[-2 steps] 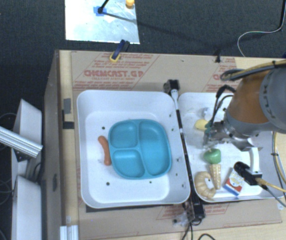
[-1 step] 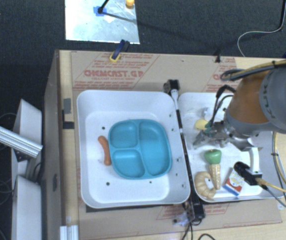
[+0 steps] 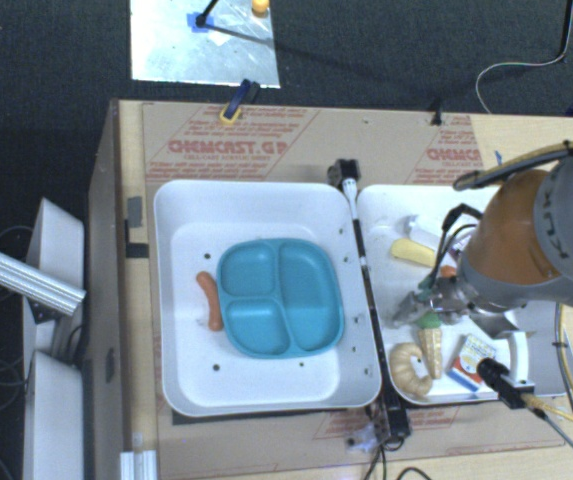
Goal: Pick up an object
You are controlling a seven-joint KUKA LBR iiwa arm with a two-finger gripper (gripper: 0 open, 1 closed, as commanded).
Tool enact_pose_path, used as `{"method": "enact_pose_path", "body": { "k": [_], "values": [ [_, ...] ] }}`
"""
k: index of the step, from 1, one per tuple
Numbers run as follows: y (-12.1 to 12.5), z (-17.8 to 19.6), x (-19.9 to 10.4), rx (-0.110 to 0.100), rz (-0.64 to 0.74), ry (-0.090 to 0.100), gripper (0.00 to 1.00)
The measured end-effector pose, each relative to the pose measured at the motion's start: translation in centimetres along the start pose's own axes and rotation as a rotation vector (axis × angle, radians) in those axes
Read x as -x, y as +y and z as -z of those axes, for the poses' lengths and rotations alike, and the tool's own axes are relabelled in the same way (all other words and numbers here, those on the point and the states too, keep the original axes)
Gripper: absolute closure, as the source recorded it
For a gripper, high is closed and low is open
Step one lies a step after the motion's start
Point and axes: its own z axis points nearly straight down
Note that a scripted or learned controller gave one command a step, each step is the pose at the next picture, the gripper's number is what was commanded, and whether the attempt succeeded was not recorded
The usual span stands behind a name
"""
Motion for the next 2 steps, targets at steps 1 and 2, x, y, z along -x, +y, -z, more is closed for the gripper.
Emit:
{"method": "enact_pose_path", "body": {
  "k": [1,2],
  "values": [
    [0.2,1.1,0.0,0.004,0.001,0.0,1.0],
    [5.5,10.1,-7.6,0.003,0.003,0.001,1.0]
  ]
}}
